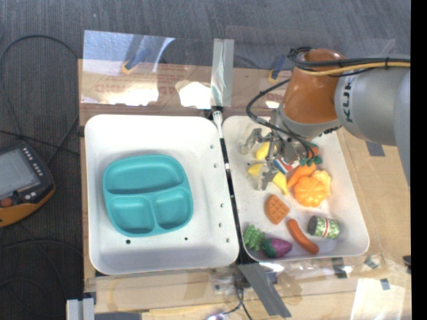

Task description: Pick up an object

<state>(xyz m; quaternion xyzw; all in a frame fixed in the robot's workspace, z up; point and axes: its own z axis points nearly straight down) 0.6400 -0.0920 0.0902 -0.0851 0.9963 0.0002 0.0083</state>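
My gripper [261, 159] reaches down into the right bin [353, 212] from under the orange wrist band, its two fingers spread over yellow toy pieces [256, 170]. One yellow piece lies between the fingers near the bin's upper left, but I cannot tell if it is gripped. Just right of the gripper sit an orange pumpkin [311, 187] and a small red and blue piece [283, 167]. A waffle [277, 209], a sausage [301, 237], a green-labelled can [324, 228], a purple eggplant [277, 247] and green broccoli [253, 237] lie nearer the front.
The left bin [107, 245] holds a teal divided plate [147, 194]. A clear divider [221, 72] stands between the bins at the back. A pendant device [20, 179] lies on the floor at far left.
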